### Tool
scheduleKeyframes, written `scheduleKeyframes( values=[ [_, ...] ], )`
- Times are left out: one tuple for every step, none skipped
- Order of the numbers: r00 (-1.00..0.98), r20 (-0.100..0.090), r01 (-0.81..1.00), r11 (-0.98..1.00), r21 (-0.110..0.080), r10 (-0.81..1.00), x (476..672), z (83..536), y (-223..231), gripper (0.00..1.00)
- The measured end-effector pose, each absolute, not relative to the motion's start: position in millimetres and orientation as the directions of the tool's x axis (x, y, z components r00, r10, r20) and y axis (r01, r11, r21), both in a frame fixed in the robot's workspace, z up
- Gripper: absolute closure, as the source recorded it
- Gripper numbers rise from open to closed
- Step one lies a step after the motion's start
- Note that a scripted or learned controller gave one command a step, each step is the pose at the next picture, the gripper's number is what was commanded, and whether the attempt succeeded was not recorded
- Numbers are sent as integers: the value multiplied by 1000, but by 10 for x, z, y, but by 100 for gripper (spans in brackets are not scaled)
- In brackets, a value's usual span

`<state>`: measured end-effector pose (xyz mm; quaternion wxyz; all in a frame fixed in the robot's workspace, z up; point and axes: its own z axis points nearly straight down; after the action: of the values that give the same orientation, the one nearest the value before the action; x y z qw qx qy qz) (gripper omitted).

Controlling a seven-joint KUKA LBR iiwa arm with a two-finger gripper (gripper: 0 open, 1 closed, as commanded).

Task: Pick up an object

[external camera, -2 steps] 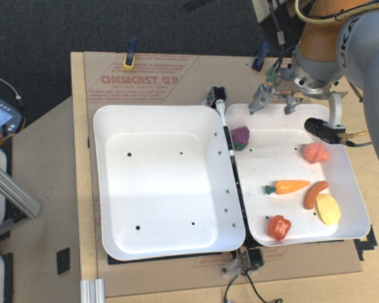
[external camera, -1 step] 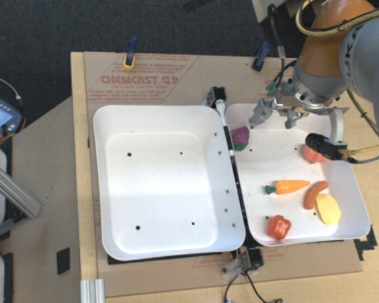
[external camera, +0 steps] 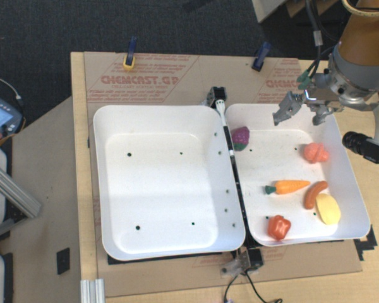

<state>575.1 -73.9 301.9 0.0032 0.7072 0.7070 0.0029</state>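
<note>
jaws spread wide and empty above the right bin (external camera: 357, 194) (purple grape (external camera: 240, 137) left, pink toy (external camera: 315, 153) below).

A dark speckled carpet floor (external camera: 63, 17) surrounds a tan bench (external camera: 57, 169). A brown cardboard sheet (external camera: 177, 74) with red lettering lies on it, held by two blue clamps (external camera: 131, 52). At left, possibly a metal rail (external camera: 9, 191).
</note>
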Motion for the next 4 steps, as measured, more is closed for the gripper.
scheduleKeyframes(
  values=[
    [4,3,1000,-4,-16,1000,4876,1920,-806,0],
    [-2,2,1000,2,-4,1000,4783,1837,-484,0],
    [1,0,1000,-1,1,1000,4797,1946,-503,100],
    [-5,-1,1000,5,16,1000,5226,3317,-325,100]
  ],
)
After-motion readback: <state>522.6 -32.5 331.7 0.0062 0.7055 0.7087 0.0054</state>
